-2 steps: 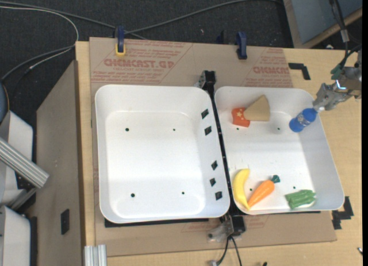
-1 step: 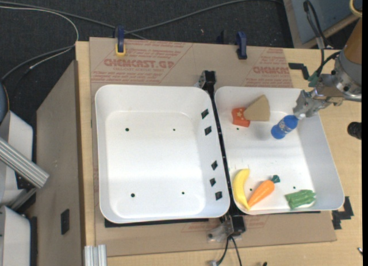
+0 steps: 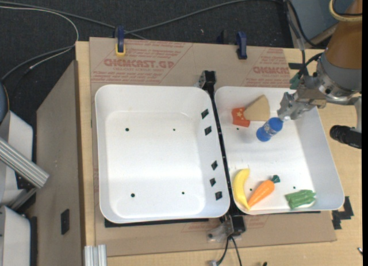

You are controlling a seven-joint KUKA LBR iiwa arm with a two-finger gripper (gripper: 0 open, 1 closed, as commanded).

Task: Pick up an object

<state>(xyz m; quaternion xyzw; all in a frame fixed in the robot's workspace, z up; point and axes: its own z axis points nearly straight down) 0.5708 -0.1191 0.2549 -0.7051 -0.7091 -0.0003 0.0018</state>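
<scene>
From the fixed camera above the bench, two shallow white plastic bins sit side by side on a brown cardboard sheet (image 3: 172,58) printed with faded red lettering and pinned at its far edge by a yellow clamp (image 3: 120,41) and a blue clamp (image 3: 241,45). The left bin (image 3: 106,144) shows only bare white floor with a few small dark dots. The right bin (image 3: 313,155) carries all the objects: a small red block (image 3: 241,117) near its far left corner, touching a tan wedge-shaped piece (image 3: 259,108) just to its right; a blue rounded bottle-like object (image 3: 269,130) lying nearer the middle; and along the near edge a yellow toy banana (image 3: 241,186), an orange toy carrot (image 3: 262,192) with a dark green top leaning against the banana, and a green ridged toy vegetable (image 3: 301,199) near the bin's near right corner. The grey arm with its orange band (image 3: 345,43) reaches in from the right, and its metal two-finger gripper (image 3: 287,110) hangs over the far part of the right bin, just above and beside the blue object and close to the tan wedge. Whether it is released or clenched cannot be told at this slant, and nothing is seen lifted off the bin floor.
</scene>
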